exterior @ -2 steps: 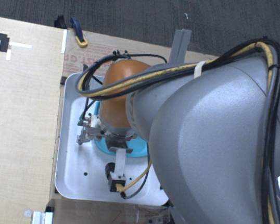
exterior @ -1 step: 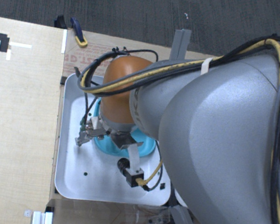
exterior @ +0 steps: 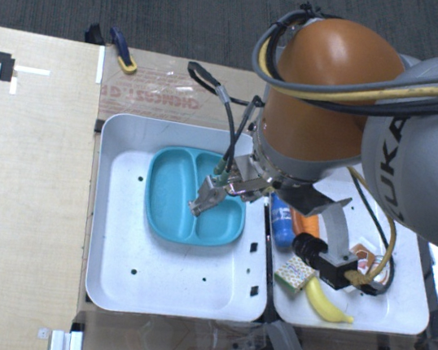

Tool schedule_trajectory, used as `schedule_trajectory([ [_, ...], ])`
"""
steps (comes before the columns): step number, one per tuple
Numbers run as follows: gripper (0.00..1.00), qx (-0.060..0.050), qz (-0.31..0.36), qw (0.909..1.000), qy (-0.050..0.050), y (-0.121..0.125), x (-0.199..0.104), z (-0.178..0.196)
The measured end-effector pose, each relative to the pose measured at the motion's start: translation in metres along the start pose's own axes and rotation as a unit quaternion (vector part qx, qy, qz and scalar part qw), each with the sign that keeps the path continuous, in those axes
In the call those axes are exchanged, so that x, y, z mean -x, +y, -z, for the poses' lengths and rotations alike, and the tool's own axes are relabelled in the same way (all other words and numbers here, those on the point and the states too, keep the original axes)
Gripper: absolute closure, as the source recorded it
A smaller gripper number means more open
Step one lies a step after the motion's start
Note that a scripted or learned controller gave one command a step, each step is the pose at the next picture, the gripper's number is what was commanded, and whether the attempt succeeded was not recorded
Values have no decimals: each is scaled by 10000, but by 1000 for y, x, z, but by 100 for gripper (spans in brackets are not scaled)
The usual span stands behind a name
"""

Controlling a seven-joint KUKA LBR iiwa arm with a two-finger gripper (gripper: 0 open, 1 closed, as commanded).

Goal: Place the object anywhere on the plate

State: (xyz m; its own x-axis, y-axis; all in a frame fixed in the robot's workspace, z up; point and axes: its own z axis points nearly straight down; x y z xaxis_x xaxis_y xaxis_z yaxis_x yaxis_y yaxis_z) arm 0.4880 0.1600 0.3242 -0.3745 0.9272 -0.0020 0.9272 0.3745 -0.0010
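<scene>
The gripper [exterior: 205, 201] hangs over the blue divided plate [exterior: 168, 195] in the left bin [exterior: 112, 227]; whether its jaws are open or closed cannot be told. A banana [exterior: 325, 303], blue bottle [exterior: 281, 224] and other items lie in the right bin [exterior: 394, 317].

the arm's orange band [exterior: 331, 89] hides the far wall of the right bin [exterior: 393, 321] and much of its floor. beside the band, the blue bottle [exterior: 281, 224] and an orange item [exterior: 308, 224] show only partly. whether the gripper [exterior: 205, 201] below the band holds anything cannot be told.
</scene>
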Motion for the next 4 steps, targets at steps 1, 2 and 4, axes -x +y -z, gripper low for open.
schedule_trajectory([
  [1, 100, -16, 6, 10000, -11, 1, 1, 7],
  [2, 100, -16, -53, 10000, 4, -6, -12, -64],
  [4, 100, -20, 143, 9999, 3, 9, -48, -66],
])
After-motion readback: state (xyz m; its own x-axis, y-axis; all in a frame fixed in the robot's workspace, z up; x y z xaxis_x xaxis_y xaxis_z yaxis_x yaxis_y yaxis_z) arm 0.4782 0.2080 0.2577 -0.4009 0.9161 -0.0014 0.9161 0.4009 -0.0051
